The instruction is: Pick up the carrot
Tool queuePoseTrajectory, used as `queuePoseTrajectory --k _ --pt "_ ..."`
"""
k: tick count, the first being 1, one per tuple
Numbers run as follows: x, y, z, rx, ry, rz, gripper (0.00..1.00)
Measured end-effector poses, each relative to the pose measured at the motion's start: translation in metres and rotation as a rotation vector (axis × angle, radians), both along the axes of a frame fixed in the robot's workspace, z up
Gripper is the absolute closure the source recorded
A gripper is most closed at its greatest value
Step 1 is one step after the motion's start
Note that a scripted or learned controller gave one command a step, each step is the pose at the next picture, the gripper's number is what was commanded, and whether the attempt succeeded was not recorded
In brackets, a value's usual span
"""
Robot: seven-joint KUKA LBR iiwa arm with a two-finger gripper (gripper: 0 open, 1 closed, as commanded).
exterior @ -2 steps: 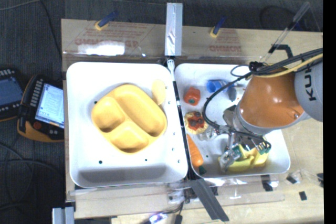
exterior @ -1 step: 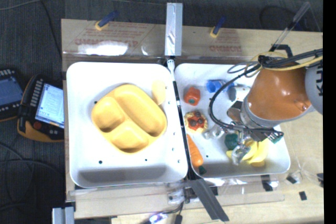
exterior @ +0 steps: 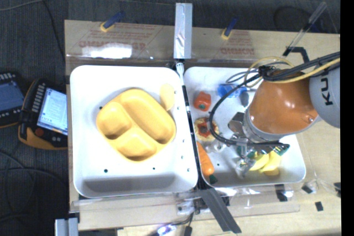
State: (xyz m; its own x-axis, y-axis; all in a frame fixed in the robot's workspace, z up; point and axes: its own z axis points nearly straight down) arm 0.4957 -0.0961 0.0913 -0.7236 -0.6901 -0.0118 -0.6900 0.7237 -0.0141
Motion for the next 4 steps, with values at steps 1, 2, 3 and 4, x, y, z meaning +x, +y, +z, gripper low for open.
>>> queuePoseTrajectory --k 1,2,3,4 --pt "0.002 -0.004 0.001 -0.009 -0.007 0.385 0.0" --pt "-0.006 -0.04 0.0 -0.005 0.002 0.591 0.0" --pt "-0.007 -0.008 0.0 -0.014 0.007 0.678 0.0" --pt "0.048 0.05 0.098 -0.001 0.014 0.915 0.0"
